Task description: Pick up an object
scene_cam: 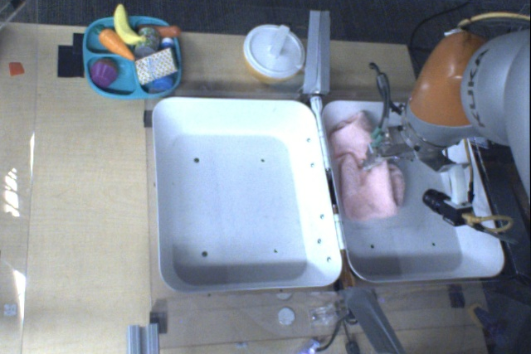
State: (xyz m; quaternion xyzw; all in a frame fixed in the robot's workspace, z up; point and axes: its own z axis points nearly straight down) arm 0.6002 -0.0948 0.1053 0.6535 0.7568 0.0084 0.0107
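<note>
Jaw state cannot be told from the camera view, because the gripper [380, 152] sits low against soft folds that hide its tips. Largest item: the shallow white left bin [236, 195], with no object in it. The shallow white right bin [415, 249] holds the only candidate object. The grey arm with the orange band [440, 87] reaches over this bin's far right corner. The crumpled pink fabric cloth [369, 186] lies against the right bin's left wall, with the gripper at its upper right edge. Step in hand, as judged: grasp at the cloth. Next move calls for a confirmed pinch on a fold, then a straight vertical lift clear of the bin wall.
</note>
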